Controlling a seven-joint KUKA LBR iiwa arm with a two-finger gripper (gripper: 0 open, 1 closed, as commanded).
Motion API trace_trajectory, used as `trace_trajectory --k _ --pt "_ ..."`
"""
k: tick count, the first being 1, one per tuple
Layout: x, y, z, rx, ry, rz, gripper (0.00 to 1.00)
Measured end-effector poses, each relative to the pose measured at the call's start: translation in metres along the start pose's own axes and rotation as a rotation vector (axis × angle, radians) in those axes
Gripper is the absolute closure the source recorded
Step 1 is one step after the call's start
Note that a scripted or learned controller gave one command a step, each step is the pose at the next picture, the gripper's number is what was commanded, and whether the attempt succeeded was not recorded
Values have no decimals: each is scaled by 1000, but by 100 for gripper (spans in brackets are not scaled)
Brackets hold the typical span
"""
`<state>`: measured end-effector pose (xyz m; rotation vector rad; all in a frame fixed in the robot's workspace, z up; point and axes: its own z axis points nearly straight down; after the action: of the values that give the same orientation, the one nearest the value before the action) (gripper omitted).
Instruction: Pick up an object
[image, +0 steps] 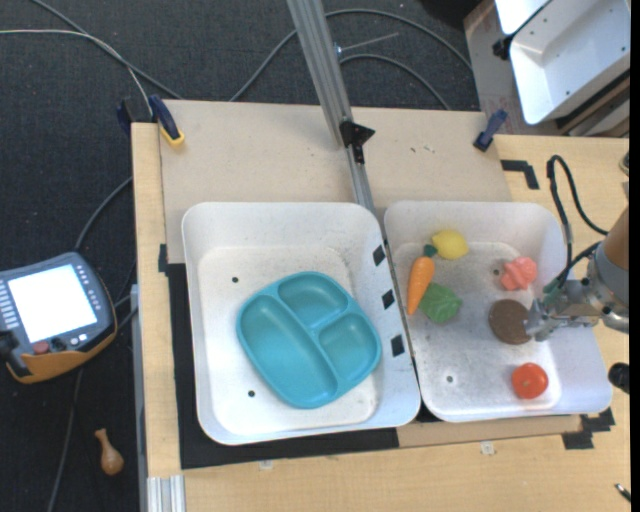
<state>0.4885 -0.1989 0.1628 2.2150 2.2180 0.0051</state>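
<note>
Toys lie scattered in the right bin (480, 408): a lemon (449, 244), a carrot (420, 284), a green lump (440, 304), a pink piece (519, 272), a brown disc (508, 321) and a tomato (530, 380). The left bin (210, 330) carries a blue tray (308, 338). The hand (545, 322) sits low at the disc's right edge, touching or just beside it; whether it is wide or narrow I cannot tell, and nothing shows as held.

The disc looks the likeliest target. It is probably light, stiff plastic, smooth enough to slip, not fragile. Being flat and round it has no long axis and points nowhere, so any pinch across its width should serve, though a low profile may let it skid on the bin floor.

The carrot, by contrast, runs nearly along the bin's left wall, green top toward the lemon, tip toward the counter's near edge; it would be taken across its thick upper half.
</note>
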Motion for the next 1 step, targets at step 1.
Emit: trace_trajectory --k 1 --pt "4 0 -44 2 1 -1 100"
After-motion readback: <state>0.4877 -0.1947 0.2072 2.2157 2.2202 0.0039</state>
